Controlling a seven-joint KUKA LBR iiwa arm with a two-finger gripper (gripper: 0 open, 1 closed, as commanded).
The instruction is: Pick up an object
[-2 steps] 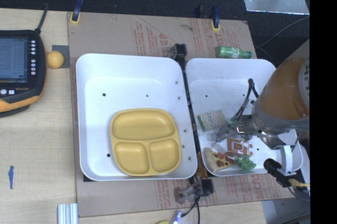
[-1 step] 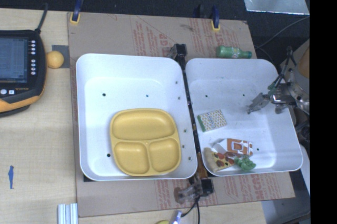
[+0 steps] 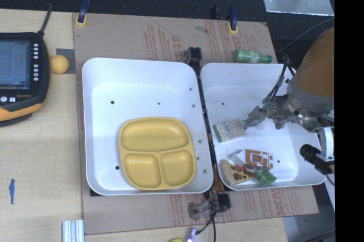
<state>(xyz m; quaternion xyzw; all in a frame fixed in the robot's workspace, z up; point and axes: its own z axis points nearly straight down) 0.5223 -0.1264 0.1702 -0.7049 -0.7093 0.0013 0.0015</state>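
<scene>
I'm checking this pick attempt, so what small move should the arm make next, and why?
Probably lower the claw slightly onto the green patterned packet in the right bin. Its tip sits right at the packet's right edge, while the other items lie nearer the front wall, so the packet looks like the closest target.

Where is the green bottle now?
The green bottle lies on the cardboard just behind the right bin, near the blue clamp.

Robot lab, teach pendant (image 3: 21, 77), clamped cardboard sheet (image 3: 170, 36), 2 white bins (image 3: 96, 121)
</scene>
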